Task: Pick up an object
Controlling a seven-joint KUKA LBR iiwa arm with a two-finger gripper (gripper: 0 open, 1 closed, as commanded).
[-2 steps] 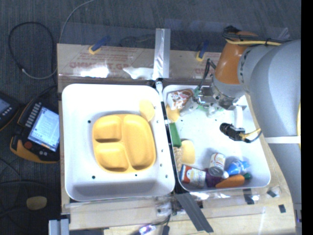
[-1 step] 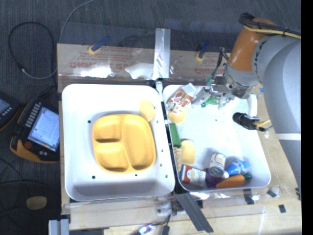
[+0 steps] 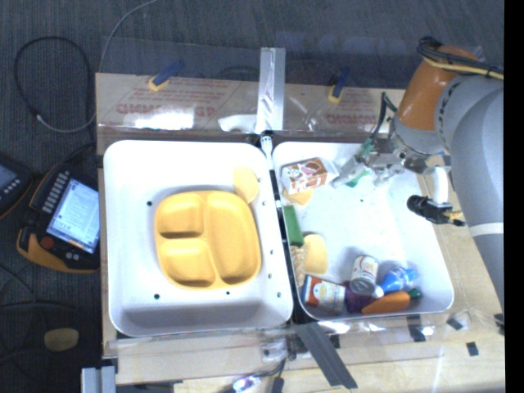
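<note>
My gripper (image 3: 365, 166) hangs over the far end of the right bin (image 3: 426, 248), just right of a white-and-orange snack packet (image 3: 304, 175). No object shows in it. Near the bin's left wall lie a green stick-shaped item (image 3: 291, 224) and a pale yellow lump (image 3: 315, 254). Along the front wall are a red-labelled bottle (image 3: 324, 293), a small can (image 3: 364, 269), a blue bottle (image 3: 398, 278), a purple piece (image 3: 357, 298) and an orange carrot (image 3: 385, 303).
The left bin (image 3: 131, 178) holds a yellow divided plate (image 3: 207, 237) and a small pale yellow object (image 3: 245, 184) at its far right corner. The grey arm (image 3: 479, 162) with its orange band (image 3: 426, 88) crosses the right bin's far right side. A handheld controller (image 3: 61, 219) lies left of the bench.
</note>
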